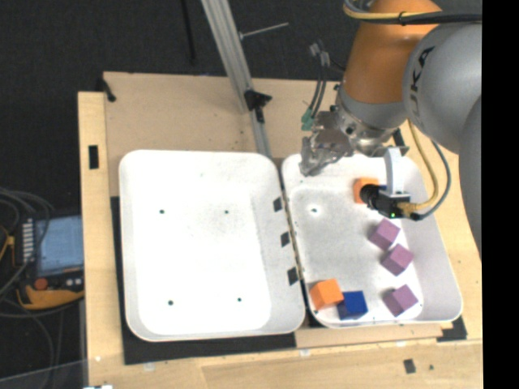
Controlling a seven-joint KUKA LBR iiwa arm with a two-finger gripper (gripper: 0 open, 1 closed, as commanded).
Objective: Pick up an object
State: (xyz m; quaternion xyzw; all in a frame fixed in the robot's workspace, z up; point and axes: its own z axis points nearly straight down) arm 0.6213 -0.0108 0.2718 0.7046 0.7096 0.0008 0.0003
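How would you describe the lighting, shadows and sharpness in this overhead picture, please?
In the camera view, light is even and bright on both white bins, nearly washing out their surface; the surroundings fall dark. The purple blocks, orange block and blue block cast only faint shadows. The tool looks soft and slightly blurred, so its fine detail is unclear.

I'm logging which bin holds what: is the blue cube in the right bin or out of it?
In. The blue cube sits on the right bin floor near its front rim, beside the orange cube.
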